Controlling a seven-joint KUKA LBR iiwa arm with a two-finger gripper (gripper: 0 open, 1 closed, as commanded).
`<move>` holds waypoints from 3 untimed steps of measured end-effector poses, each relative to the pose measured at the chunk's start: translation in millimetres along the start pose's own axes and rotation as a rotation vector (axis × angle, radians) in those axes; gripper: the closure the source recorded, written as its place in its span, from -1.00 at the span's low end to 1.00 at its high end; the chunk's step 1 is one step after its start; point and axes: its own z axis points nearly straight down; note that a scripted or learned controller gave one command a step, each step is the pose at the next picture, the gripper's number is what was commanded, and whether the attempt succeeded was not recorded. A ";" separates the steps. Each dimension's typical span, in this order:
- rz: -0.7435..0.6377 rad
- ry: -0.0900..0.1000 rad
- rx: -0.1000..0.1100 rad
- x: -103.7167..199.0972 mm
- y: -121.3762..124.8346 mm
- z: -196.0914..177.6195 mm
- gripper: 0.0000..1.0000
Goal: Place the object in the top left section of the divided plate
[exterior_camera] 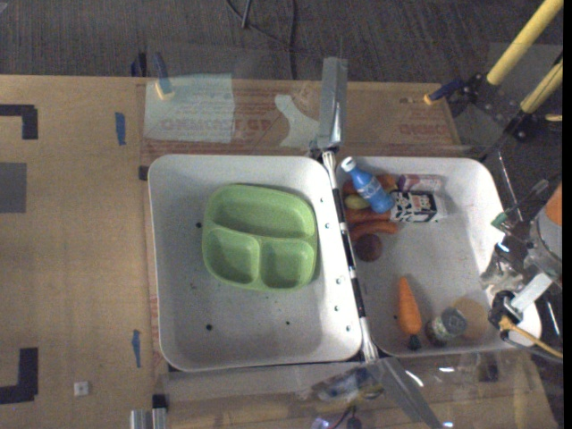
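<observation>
A green divided plate (208, 244) lies in the left bin (170, 320), with one long section along its far side and two small ones along its near side. All three sections show bare green. My gripper (508, 273) hangs at the right rim of the right bin (474, 181), far from the plate. Nothing shows between its fingers. The right bin holds a blue bottle (365, 187), a cow-print carton (416, 206), a sausage (372, 228), a dark round fruit (369, 248), a carrot (408, 304) and a small can (447, 326).
A metal divider (344, 239) runs between the two bins. A tan disc (473, 313) lies beside the can, just left of the gripper. A yellow-handled clamp (523, 38) stands at the back right on the wooden bench (71, 239).
</observation>
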 end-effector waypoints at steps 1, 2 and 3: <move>0.099 0.000 -0.004 -4.2 8.4 -103.1 1.00; 0.172 0.000 -0.001 -8.8 8.1 -85.3 1.00; 0.268 0.000 0.000 -3.6 5.3 41.3 1.00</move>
